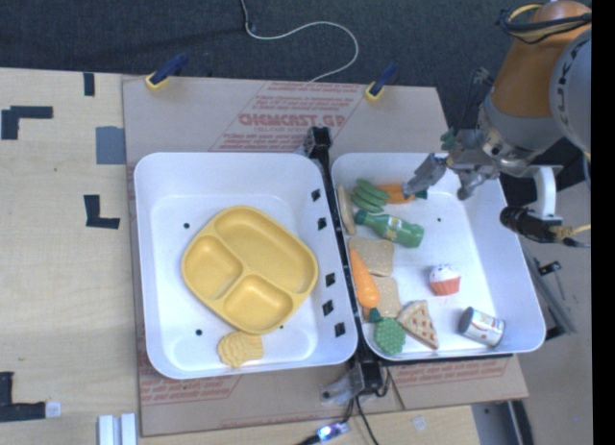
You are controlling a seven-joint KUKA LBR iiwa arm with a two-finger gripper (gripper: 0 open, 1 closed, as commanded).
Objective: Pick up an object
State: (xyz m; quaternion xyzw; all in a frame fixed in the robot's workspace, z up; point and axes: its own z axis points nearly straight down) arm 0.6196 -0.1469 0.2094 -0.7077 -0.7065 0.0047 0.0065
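The gripper [444, 179] hangs with its fingers [423, 180] spread apart, gripping nothing. Just beside the nearer fingertip lie a green pepper [368, 194] and a green bottle [392, 229]; farther off, a cupcake [443, 280] and a can [480, 326].

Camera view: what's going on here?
The KUKA arm reaches in from the right, its hand hanging over the far end of the right bin, near the green toy vegetable. Nothing shows between its fingers. Toy food fills that bin: a carrot, pizza slice, cupcake and can. The left bin holds a yellow tray.
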